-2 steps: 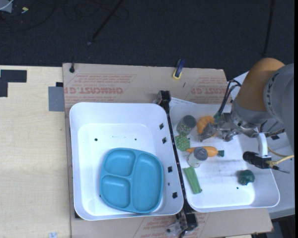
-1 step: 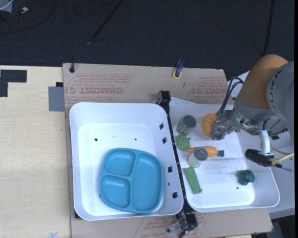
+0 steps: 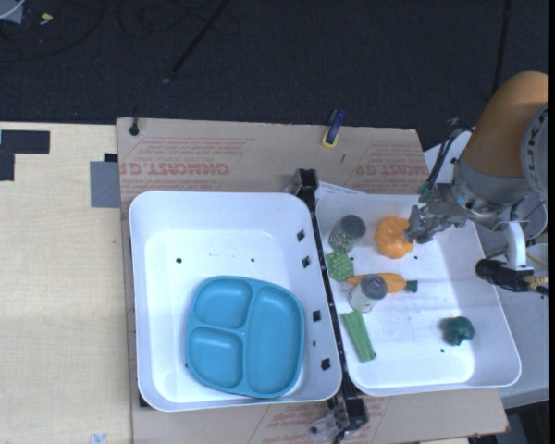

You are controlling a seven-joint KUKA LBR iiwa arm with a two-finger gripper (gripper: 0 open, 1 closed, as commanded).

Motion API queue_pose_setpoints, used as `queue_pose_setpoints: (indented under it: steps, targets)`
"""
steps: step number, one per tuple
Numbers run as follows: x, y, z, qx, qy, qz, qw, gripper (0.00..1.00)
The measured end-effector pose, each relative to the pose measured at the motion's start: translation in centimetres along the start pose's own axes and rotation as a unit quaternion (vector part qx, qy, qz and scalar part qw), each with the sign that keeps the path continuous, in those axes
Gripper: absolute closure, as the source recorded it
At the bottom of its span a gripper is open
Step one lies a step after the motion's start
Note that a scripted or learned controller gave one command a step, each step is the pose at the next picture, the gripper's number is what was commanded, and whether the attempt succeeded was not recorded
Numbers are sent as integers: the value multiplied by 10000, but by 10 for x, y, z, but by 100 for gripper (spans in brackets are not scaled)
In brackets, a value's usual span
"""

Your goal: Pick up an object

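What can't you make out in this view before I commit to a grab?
- Claw: dark against the arm, beside the orange object; open or shut, and contact, cannot be told.
- Small bottle: too small to identify.
- Dark green object: blurred, shape unclear.
- Arm: cut off by the right edge of the camera view.

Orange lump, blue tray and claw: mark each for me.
Orange lump [image 3: 392,237], camera view, middle of its top.
Blue tray [image 3: 244,336], camera view, ridge between its compartments.
Claw [image 3: 413,232], camera view, between its fingertips.
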State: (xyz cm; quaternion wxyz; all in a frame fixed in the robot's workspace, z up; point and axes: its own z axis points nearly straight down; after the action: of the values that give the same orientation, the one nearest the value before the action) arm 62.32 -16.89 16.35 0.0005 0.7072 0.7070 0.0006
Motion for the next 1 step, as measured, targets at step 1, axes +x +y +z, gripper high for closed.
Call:
queue_pose_setpoints:
  steps: [1]
  targets:
    - [1,-5,-62,-8,-3,-4,10000,100]
